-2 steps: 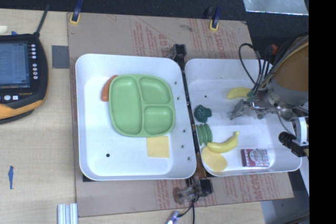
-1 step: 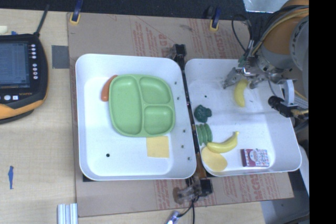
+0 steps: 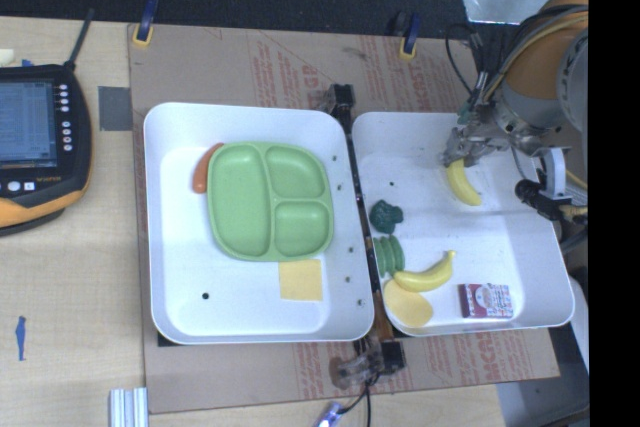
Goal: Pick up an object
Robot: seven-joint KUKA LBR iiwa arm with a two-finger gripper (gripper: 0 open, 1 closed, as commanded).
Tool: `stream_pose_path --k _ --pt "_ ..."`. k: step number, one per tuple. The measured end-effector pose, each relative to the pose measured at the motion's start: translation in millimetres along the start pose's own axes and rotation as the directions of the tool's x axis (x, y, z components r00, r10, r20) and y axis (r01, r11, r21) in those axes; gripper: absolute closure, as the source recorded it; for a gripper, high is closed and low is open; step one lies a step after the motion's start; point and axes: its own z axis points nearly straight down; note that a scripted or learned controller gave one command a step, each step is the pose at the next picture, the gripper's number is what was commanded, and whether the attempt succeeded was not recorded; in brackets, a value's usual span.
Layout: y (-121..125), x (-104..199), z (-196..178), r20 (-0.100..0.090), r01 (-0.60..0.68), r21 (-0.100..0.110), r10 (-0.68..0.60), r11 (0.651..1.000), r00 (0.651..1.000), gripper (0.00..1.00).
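A: Which step now?
B: The approach, I think. The gripper (image 3: pixel 466 147) hangs just at 11 o'clock of the small banana (image 3: pixel 463 185), in the right bin (image 3: pixel 420 130).
A: Fingers?
B: I cannot tell. Next it must close on it, then lift.

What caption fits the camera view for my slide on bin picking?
Gripper poised above a small banana in the right bin; green tray sits in the left bin.

I see gripper (image 3: pixel 466 151) low in right bin (image 3: pixel 420 130), just above small banana (image 3: pixel 463 184). Second banana (image 3: pixel 424 274) near front, touching yellow disc (image 3: pixel 409 307). Green divided plate (image 3: pixel 269 200) sits in left bin (image 3: pixel 170 245).
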Motion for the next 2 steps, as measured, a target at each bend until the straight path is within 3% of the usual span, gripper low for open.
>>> stream_pose_path --k 1,2 --pt "1 48 -47 0.000 -0.001 -0.003 0.001 1.000 1.000 1.00" --pt "1 126 -90 -0.001 -0.001 -0.002 0.001 1.000 1.000 1.00"
